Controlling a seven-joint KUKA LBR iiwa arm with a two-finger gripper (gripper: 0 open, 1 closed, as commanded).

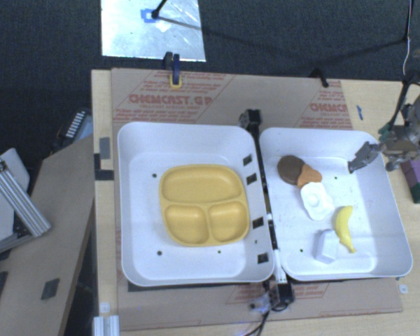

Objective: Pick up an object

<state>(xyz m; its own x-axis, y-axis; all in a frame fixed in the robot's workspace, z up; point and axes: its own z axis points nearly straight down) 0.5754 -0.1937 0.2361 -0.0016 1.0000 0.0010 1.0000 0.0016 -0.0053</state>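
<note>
In the right bin lie a brown round piece touching an orange piece, a white fried-egg toy, a yellow banana and a small white block. My gripper hangs over the bin's upper right part, above bare floor. It is to the right of the brown and orange pieces and apart from them. Nothing shows in its grasp.
The left bin holds a yellow divided plate. A black hinge strip runs between the bins. The grey arm comes in over the right bin's far right rim. Cardboard lies under both bins.
</note>
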